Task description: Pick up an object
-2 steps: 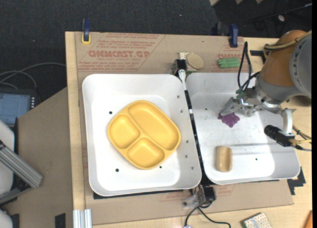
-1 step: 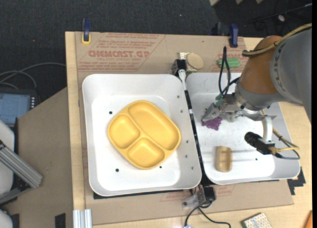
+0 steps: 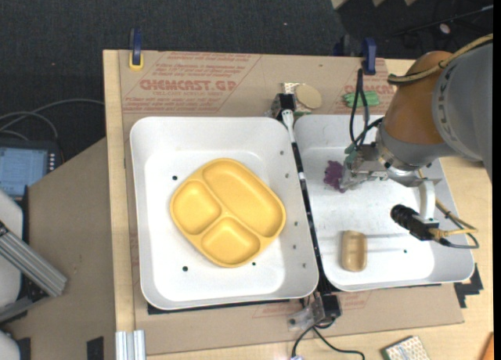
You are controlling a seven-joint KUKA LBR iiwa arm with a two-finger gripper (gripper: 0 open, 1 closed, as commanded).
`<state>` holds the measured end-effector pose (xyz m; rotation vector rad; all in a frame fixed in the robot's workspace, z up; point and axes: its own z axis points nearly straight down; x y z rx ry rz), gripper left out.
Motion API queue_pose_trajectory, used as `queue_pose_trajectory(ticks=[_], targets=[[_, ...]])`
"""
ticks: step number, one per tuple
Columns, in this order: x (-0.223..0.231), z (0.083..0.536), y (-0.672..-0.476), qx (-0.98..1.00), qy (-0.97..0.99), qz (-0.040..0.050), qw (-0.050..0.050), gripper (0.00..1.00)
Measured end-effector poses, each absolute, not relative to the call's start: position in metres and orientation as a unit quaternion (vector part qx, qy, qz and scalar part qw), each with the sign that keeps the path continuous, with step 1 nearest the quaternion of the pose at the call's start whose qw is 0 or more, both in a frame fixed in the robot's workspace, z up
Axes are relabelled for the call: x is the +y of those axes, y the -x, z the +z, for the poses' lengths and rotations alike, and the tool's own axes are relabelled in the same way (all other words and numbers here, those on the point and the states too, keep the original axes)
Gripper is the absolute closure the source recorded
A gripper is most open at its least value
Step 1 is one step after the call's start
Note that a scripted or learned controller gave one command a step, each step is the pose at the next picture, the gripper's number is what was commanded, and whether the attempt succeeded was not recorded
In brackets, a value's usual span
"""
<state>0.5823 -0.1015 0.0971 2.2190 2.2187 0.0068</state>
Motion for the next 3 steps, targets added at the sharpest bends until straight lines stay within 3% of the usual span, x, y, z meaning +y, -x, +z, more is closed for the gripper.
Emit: queue_pose_trajectory(ticks=[1,2,3], targets=[[-0.101,0.096,-0.582,0.707,-0.707,0.0018,0.001,0.00],[-0.101,0.107,-0.583,0.707,-0.707,0.0028,0.003,1.00],[-0.101,0.106,-0.582,0.707,-0.708,0.0025,0.002,0.00]])
